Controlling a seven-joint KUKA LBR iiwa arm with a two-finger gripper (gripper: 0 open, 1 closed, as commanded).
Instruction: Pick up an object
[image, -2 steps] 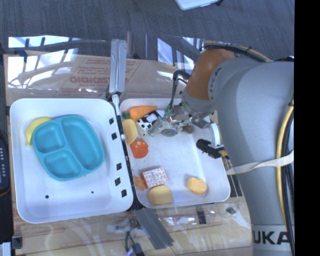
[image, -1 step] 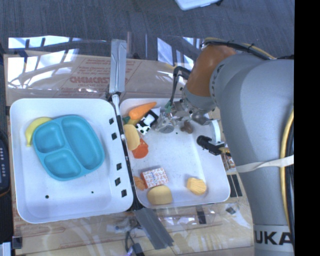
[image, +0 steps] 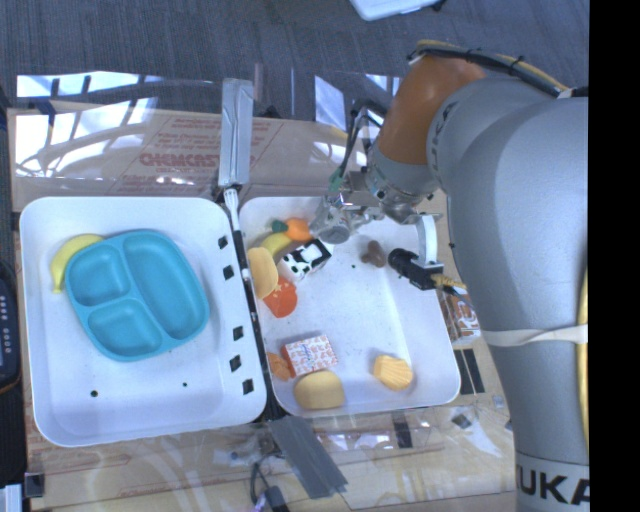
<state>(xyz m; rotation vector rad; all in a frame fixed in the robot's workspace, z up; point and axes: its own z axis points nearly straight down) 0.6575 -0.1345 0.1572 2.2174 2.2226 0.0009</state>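
The gripper (image: 335, 222) hangs low over the right bin's (image: 420, 340) far edge, just beside a black-and-white toy (image: 305, 258) and an orange piece (image: 298, 229); whether its fingers are spread or pressed together cannot be told. The left bin (image: 40, 300) holds a blue divided plate (image: 135, 292) (a yellow banana (image: 68, 256) tucked beside it).

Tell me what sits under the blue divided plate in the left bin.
A yellow banana pokes out from beneath the blue divided plate at its upper left edge; the rest is covered. Elsewhere the plate hides the white bin floor.
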